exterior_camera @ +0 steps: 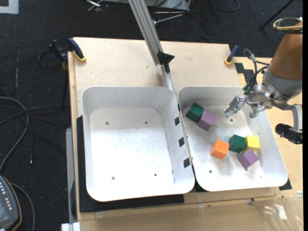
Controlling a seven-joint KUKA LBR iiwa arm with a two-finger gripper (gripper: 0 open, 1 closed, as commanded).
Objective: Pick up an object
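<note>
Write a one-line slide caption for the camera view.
Gripper above the right bin, which holds six coloured blocks.

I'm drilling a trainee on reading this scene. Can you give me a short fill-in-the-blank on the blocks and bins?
1. All six blocks lie in the ____ bin.
2. The yellow block touches a ____ block on its left.
3. The orange block lies ____ of the yellow block.
4. The number of purple blocks is ____.

Missing words: right; green; left; two
</note>
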